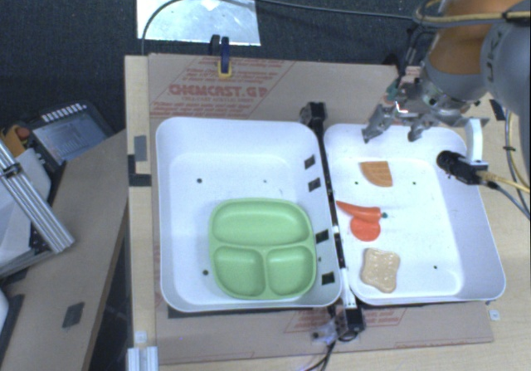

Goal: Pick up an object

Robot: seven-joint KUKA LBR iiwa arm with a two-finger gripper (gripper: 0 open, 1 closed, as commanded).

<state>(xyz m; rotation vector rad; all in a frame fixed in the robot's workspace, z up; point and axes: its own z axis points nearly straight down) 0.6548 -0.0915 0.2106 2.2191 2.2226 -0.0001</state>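
The two-finger gripper (397, 130) hangs over the far edge of the right white bin (477, 236) on the desk, jaws spread apart and holding nothing. The flat orange wedge-shaped piece (376, 173) lies just in front of the jaws, toward the viewer, nearest of the bin's objects.

The gripper (393, 130) hung open over the right bin (473, 228), above an orange piece (376, 173); a green tray (262, 247) occupied the left bin (187, 195).
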